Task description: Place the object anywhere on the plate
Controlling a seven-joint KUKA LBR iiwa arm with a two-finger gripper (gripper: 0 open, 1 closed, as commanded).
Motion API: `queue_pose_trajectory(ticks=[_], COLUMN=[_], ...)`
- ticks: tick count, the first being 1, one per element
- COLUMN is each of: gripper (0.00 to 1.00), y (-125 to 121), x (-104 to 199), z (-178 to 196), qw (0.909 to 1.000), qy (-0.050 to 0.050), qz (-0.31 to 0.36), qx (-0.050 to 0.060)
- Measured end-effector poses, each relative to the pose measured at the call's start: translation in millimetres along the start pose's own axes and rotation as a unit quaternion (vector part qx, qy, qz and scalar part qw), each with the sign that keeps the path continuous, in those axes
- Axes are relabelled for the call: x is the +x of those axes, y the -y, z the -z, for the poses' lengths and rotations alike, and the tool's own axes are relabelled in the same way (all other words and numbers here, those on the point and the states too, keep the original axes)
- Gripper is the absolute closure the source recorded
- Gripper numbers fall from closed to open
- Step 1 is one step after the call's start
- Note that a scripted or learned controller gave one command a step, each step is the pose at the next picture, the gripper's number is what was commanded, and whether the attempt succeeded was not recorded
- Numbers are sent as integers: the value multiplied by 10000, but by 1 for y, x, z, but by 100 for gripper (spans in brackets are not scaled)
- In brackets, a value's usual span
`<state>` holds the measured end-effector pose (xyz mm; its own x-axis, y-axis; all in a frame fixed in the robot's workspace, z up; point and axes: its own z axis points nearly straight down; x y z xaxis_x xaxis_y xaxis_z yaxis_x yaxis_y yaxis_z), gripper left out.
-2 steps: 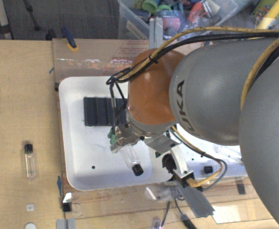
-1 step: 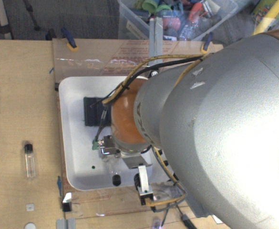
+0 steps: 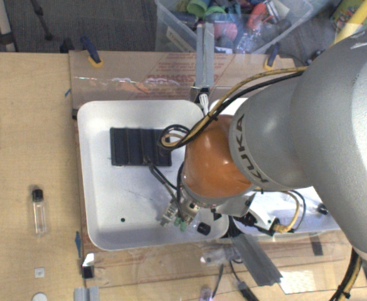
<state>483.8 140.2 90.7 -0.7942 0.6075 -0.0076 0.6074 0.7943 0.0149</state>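
Note:
A flat black ribbed rectangle (image 3: 139, 146) lies in the left white bin (image 3: 101, 187), towards its back and middle. My arm reaches in from the right. Its orange band (image 3: 211, 162) and grey wrist hang over the bin's right side and cover the seam between the two bins. My gripper (image 3: 192, 221) points down below the wrist near the bin's front right corner, with mostly its mount and cable connectors showing. It is to the right of and nearer than the black rectangle, apart from it. What lies under the wrist is hidden.
The right bin (image 3: 308, 221) is mostly covered by the arm. A small clear vial (image 3: 39, 211) lies on the wooden bench at the left. A clear tub of coloured toys (image 3: 233, 11) stands behind the bins. A metal post (image 3: 204, 55) rises at the back.

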Motion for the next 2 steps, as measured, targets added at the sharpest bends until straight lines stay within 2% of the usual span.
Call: queue_pose_trajectory(ticks=[1,2], gripper=[100,100], y=[-64,-5], x=[42,3], z=[0,1], qw=[9772,9778], qy=[11,17], qz=[-2122,2094], qx=[-10,-16])
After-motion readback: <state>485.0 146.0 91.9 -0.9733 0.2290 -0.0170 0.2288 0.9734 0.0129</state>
